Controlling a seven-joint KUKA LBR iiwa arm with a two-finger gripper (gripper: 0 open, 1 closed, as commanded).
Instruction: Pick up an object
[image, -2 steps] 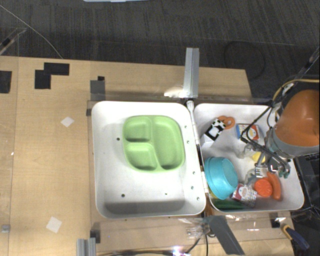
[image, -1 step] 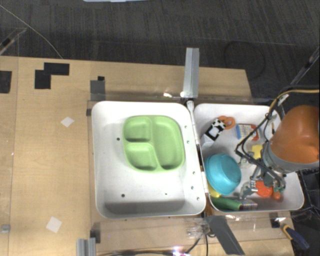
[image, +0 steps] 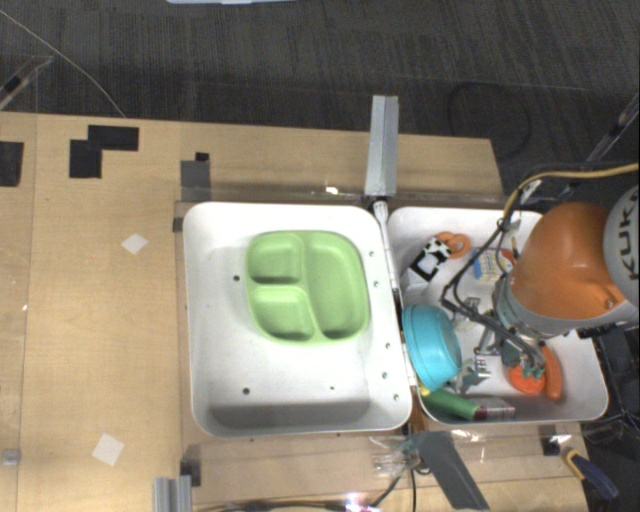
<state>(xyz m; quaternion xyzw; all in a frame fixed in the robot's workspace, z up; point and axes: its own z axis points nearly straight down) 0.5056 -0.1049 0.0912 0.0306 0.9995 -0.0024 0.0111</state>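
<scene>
My gripper (image: 488, 358) hangs low in the right bin (image: 592, 402), under the arm's orange band (image: 560, 265). It sits between a turquoise bowl (image: 430, 345) on its left and an orange toy (image: 530, 378) on its right. Whether anything is in its grasp is hidden by the wrist and cables. A green cylinder with a dark red tip (image: 455, 405) lies along the bin's front wall, just below the gripper. A black-and-white object (image: 430, 258) and a small orange piece (image: 455, 241) rest at the bin's back left.
The left bin (image: 215, 400) holds a light green divided plate (image: 305, 285) near its middle. A grey metal post (image: 382, 150) stands behind the seam between the bins. Cables loop from the arm over the right bin's back.
</scene>
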